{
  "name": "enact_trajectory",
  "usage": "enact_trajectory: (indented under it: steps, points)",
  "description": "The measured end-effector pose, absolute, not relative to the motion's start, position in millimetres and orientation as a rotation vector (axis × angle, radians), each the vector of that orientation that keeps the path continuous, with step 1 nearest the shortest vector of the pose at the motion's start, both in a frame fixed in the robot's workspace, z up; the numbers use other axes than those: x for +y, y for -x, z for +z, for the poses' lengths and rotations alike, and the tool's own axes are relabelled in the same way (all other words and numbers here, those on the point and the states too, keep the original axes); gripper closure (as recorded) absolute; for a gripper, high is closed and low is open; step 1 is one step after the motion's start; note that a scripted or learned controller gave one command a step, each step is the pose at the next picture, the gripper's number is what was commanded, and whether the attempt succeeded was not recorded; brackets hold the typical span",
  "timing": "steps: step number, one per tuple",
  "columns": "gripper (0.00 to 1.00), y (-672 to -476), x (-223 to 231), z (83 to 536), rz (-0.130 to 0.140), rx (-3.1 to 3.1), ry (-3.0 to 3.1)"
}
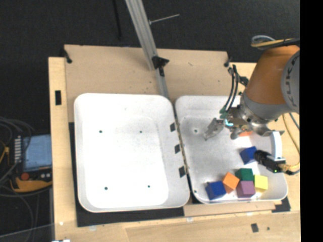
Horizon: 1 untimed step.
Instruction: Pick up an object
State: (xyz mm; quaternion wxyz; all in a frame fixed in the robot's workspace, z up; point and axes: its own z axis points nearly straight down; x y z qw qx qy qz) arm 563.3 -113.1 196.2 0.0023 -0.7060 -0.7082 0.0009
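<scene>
The pale wooden bench (pixel 116 72) carries two shallow white plastic bins side by side. The left white bin (pixel 126 150) serves as the landmark here; its bare floor shows a few small dark dots. Just behind its back rim, a slanted grey metal post (pixel 144 29) rises toward the top of the view.

Touching the landmark's right rim is the right white bin (pixel 202 160), with small dark clips along the seam between the two. Above the middle of that bin, well right of the landmark, hangs the claw (pixel 213 129), a small grey two-finger part at the end of the grey arm with the orange band (pixel 270 82). Its fingers are blurred and seen at a slant, so I cannot tell how far apart they stand, and nothing is visible between them.

The coloured blocks lie farther right still, in the right bin's near right corner. A dark blue foam cube (pixel 216 189) sits closest to the landmark, with an orange cube (pixel 231 181) touching it, then a purple cube (pixel 246 188), a green cube (pixel 246 174) behind that, and a yellow cube (pixel 261 182) at the far end. Another blue block (pixel 248 155) lies apart behind the cluster, just beside the arm's wrist.
</scene>
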Motion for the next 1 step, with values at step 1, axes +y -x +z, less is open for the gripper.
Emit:
enact_trajectory:
  steps: [1]
  points:
    - [0.0, -564.4, -113.4, 198.7, -0.003, -2.222, 2.22]
